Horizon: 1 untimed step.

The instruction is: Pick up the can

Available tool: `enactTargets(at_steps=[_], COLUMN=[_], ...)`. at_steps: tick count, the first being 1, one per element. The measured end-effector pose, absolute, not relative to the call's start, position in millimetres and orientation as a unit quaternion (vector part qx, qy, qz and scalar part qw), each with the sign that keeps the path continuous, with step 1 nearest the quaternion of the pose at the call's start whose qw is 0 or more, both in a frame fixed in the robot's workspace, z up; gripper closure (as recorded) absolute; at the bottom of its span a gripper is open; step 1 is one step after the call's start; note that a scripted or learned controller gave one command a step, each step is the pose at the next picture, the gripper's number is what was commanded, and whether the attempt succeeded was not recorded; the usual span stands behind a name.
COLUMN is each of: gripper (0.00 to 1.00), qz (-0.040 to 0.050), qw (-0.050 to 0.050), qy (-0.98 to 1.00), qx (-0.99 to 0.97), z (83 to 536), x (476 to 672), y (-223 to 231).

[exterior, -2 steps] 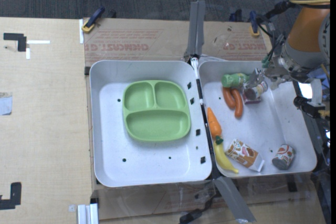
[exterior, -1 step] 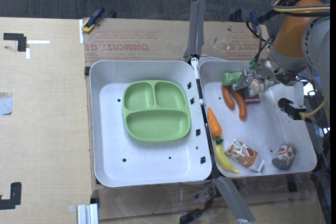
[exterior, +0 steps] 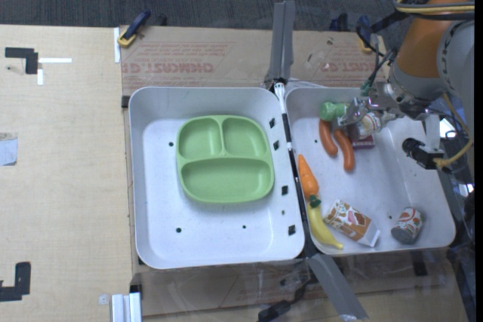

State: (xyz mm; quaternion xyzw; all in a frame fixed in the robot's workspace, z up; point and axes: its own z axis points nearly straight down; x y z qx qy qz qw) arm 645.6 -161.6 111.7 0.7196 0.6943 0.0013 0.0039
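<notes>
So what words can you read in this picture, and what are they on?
"CHEMCAST" (my best guess): faint red print, upside down, on the cardboard sheet behind the bins.
Small carton: printing too blurry to read.
Can: label too small to read.
Green plate: no writing.

in your left bin (exterior: 143, 185): one divided plate (exterior: 225, 159), centred. in your right bin (exterior: 445, 230): two sausages (exterior: 337, 145) at the back, carrot (exterior: 307, 176) above banana (exterior: 321, 225) along the left wall, carton (exterior: 351, 222) at front centre, can (exterior: 407, 225) at front right.
</notes>
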Motion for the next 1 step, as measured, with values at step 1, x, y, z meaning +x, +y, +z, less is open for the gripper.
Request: enactTargets(at_steps=[1], gripper=[1.0], qz=[-0.0005], qw=[0.0], qy=[0.62], qx=[0.785], z=[193.3], x=[646.3], y=[-130.8])
